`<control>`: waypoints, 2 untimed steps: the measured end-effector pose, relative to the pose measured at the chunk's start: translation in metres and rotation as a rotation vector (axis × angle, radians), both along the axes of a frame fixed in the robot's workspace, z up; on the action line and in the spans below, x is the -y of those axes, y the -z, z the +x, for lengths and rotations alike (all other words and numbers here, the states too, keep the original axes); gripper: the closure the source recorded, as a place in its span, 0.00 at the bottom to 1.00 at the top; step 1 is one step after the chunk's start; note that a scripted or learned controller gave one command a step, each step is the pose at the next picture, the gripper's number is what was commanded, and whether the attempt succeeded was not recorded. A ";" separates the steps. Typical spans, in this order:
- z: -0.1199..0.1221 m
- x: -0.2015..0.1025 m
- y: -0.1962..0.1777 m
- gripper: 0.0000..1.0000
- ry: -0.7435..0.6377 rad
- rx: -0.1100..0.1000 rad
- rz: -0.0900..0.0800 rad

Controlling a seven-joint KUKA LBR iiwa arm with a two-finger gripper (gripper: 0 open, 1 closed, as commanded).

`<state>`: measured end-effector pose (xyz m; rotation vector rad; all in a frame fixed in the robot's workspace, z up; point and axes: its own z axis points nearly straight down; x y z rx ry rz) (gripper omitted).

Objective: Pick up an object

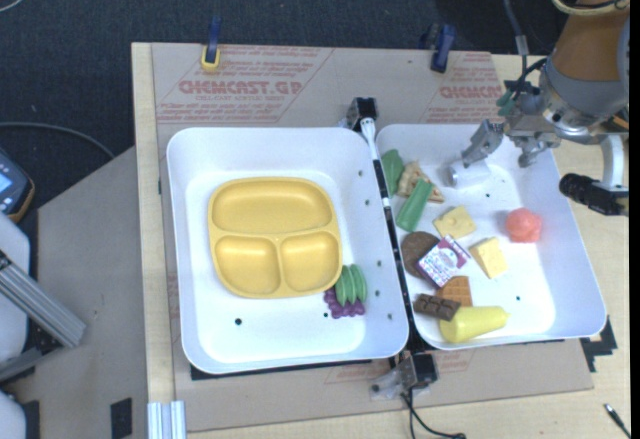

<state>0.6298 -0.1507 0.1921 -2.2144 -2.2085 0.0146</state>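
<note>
Below the spread, empty fingers (470,159) of the gripper (495,152), toy food is scattered in the right bin (570,257): a round pink ball (522,224) just below them, two pale cheese wedges (472,239) lower down, green pods (412,199) beside them, a glossy yellow squash (472,323) farthest off. Well away in the left bin (190,227), a smooth yellow divided plate (272,235) is seen, purple grapes (347,291) touching its corner.

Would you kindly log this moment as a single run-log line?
gripper: above right bin, far end, nothing held | red ball: in right bin | yellow tray: in left bin
</note>
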 end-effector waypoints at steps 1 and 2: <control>0.003 0.000 -0.009 0.00 -0.003 0.015 -0.002; 0.001 -0.005 0.055 0.00 -0.003 0.007 -0.001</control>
